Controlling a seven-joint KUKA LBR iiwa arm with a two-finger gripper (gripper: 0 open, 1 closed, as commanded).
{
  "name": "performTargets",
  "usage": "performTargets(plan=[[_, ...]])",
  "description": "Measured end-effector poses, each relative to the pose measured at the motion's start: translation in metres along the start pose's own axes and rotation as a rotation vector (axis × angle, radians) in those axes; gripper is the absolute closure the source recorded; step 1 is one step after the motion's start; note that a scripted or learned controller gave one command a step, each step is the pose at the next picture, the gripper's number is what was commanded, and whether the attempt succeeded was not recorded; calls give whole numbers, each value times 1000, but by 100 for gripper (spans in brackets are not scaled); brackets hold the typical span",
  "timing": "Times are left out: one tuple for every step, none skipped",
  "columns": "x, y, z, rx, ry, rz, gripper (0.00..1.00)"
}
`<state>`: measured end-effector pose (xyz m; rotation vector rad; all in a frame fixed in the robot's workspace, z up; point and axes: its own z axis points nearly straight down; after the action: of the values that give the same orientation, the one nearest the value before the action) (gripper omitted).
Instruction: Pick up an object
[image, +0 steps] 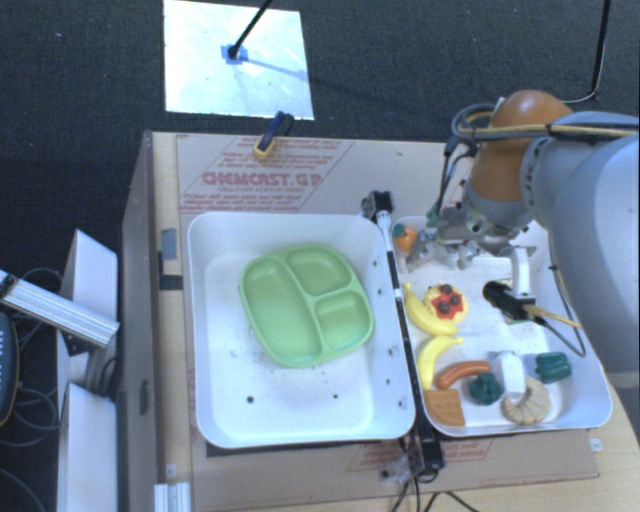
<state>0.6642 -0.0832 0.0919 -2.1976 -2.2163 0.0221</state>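
The claw hangs low in the right bin; its state cannot be determined. Risk: crowded toys, such as the banana, may deflect the grasp.

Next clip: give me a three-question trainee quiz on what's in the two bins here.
1. True or false: the green divided plate lies in the left bin.
2. Which item sits nearest the gripper?
A. the small orange toy
B. the sausage
C. the cracker
3. Fill in: the two bananas lie along the ______ wall of the right bin.

Key: 1 true. 2 A. 3 left.
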Motion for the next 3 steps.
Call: performTargets(plan=[[-11, 2, 9, -12, -4, 6, 0], [-2, 2, 9, -13, -5, 4, 0], [-2, 2, 9, -13, -5, 4, 0]])
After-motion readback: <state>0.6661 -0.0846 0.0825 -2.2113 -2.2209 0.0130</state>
